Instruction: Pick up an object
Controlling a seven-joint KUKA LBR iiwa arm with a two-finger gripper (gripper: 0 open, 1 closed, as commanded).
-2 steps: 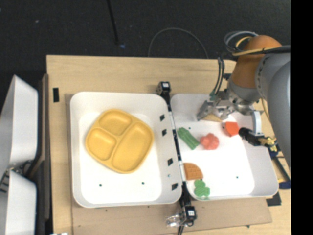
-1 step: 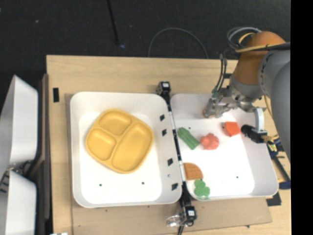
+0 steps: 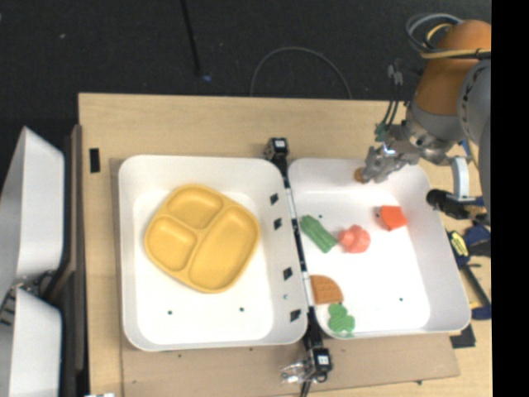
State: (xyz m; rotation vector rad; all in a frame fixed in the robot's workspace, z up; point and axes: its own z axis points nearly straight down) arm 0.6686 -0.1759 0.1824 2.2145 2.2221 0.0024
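Note:
The right bin (image 3: 413,304) holds several small objects: a green oblong piece (image 3: 317,233), a pink-red round piece (image 3: 355,239), an orange block (image 3: 392,217), a brown-orange slice (image 3: 326,289) and a green lumpy piece (image 3: 340,320) at the front edge. My gripper (image 3: 378,165) hangs over the bin's far edge, above and behind the orange block. A small brownish thing (image 3: 362,174) sits just by its tips; I cannot tell whether it is held.
The left bin (image 3: 140,313) carries a yellow divided plate (image 3: 201,238). Black clips (image 3: 276,148) mark the seam between the bins. The wooden bench (image 3: 207,110) runs behind both bins, with cables on the dark floor beyond.

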